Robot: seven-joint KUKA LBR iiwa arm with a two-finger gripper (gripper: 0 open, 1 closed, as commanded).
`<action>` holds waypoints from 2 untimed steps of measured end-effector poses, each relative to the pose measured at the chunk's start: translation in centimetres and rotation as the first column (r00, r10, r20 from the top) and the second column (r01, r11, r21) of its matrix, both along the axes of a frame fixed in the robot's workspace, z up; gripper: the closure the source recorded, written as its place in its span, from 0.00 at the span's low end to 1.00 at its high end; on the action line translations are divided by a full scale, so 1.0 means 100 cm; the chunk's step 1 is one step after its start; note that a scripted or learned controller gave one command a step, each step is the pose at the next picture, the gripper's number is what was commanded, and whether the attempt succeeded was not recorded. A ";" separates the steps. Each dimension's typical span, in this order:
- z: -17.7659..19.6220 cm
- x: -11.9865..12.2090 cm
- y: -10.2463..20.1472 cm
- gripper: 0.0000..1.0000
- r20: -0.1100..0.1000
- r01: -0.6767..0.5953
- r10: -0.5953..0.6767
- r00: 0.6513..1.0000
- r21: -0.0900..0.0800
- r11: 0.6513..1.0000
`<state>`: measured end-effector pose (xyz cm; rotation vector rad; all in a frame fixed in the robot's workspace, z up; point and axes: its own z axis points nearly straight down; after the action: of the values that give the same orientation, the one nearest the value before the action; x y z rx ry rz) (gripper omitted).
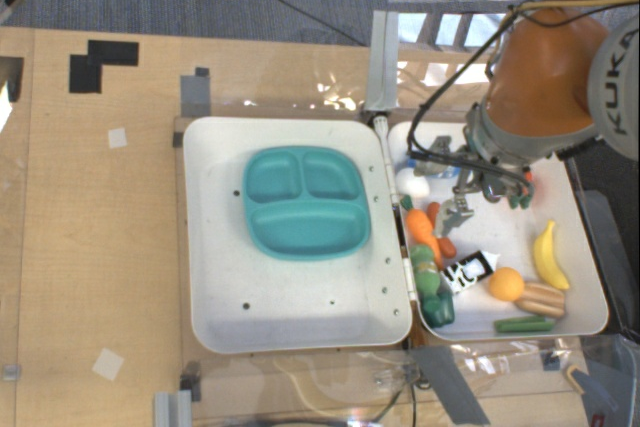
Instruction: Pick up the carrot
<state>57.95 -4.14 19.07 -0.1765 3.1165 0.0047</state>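
Observation:
The carrot (421, 227) is orange and lies near the left wall of the right bin (580, 245), pointing towards the near side. My gripper (457, 214) hangs over the right bin just right of the carrot, its metal fingers pointing down close to the carrot's upper end. The orange wrist band sits above it at the bin's far side.
The left bin (210, 245) holds a teal divided plate (303, 201). Around the carrot lie a white egg (412, 183), a green vegetable (433, 295), a black-and-white card (468, 269), an orange (506, 285), a banana (548, 255), a sausage (542, 299) and a green bean (523, 324).

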 end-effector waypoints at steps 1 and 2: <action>-0.004 0.001 0.015 0.00 -0.010 0.065 -0.065 0.998 -0.002 0.998; -0.005 -0.015 0.007 0.00 -0.012 0.128 -0.128 0.992 -0.002 0.992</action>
<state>56.42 -3.45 18.55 0.0246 3.1338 0.0019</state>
